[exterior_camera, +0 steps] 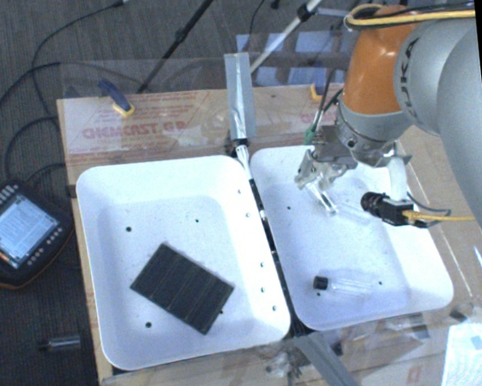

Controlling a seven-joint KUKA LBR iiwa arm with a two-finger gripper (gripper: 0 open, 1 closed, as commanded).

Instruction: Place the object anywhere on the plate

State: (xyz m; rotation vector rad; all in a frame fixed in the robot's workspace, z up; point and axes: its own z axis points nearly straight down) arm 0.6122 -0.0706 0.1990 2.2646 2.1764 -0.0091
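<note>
- Step in hand, by judgement: approach before the pick; object not yet grasped, nothing yet placed.
- Object: small clear tube with a black cap (343, 284), lying flat in the right bin (422, 289), near that bin's front edge, cap end toward the divider between the bins.
- Plate: dark ribbed rectangular plate (182, 287) lying at a slant in the left bin (105, 202), toward its front half, well apart from the tube.
- Gripper (319, 190): poised over the rear part of the right bin, well apart from the tube.
- Fingers (329, 203): spread partly open, pointing down, nothing between them, no contact with any object visible.
- Next move, by judgement: travel toward the front edge of the right bin, descent over the tube, closure across its narrow body; then carry across the divider to the plate.
- Risk: round, smooth tube liable to roll or slip on closure.
</note>
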